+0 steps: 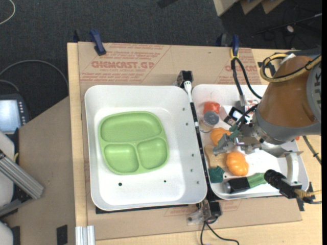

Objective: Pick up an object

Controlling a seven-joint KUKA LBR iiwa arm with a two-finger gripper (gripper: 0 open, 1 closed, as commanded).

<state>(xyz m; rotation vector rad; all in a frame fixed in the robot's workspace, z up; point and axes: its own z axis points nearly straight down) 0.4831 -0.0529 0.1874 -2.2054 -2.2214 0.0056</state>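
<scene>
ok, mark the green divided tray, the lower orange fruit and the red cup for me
green divided tray (134, 142), camera view, centre where the compartments meet.
lower orange fruit (237, 163), camera view, middle of its top.
red cup (211, 107), camera view, its side wall.

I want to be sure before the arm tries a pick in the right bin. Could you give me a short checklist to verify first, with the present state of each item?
1. Tool is above the right bin, where the objects lie: ok.
2. A target is close: two orange round objects, one beside the tool and one just below it: ok.
3. Tool carries nothing yet: cannot tell, the arm hides much of it.
4. Target stands apart from its neighbours: not ok, the objects crowd together, with a dark green piece and a black-and-green tool-like object near.
5. Left bin with the green divided tray lies away from the arm: ok.
</scene>
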